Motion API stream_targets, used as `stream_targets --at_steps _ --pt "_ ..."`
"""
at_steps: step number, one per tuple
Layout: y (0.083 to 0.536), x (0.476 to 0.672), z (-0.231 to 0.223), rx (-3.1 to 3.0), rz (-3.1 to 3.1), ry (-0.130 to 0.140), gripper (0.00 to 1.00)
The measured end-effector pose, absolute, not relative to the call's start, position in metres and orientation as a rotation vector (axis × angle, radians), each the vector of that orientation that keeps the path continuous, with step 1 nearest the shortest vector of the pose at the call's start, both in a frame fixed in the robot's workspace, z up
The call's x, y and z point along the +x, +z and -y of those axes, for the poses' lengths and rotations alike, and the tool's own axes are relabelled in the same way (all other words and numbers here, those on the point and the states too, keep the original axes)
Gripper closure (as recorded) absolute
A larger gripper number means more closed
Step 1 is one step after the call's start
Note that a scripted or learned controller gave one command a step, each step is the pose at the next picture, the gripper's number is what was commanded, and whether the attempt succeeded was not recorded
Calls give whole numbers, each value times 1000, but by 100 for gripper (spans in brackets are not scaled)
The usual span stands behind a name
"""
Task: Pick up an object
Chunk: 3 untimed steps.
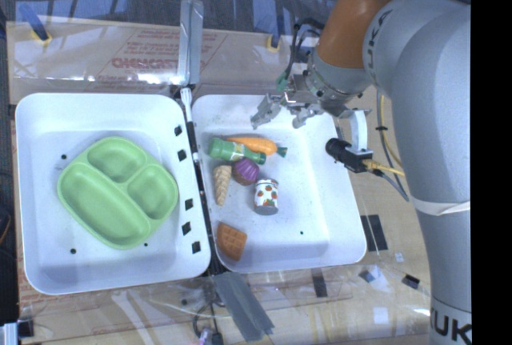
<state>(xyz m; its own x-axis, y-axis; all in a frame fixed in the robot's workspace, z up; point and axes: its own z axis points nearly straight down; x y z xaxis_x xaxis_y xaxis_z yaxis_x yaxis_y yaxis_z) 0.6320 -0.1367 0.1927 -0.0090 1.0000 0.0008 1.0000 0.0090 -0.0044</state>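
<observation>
My gripper [281,116] hangs over the back of the right bin [336,231], its two grey fingers spread open with nothing between them. Just in front of it lie an orange carrot [258,146] and a green bottle [230,150], side by side. Below them sit a purple eggplant-like piece [246,170], a cream ice-cream cone [222,183] and a small painted can [266,196]. A waffle-brown piece [231,240] leans in the bin's front left corner.
The left bin [48,255] holds a green divided plate [118,190]. A raised divider with black clips [190,167] separates the bins. The arm's grey body and orange band [352,23] fill the right side above the bench.
</observation>
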Motion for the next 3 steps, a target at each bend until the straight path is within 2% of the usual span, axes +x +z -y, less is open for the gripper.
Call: stream_targets --at_steps 1,2,3 --pt "92 631 140 -2164 2276 4 0" --pt "101 631 139 -2158 2278 5 100" --pt "175 657 113 -2186 2255 0 100"
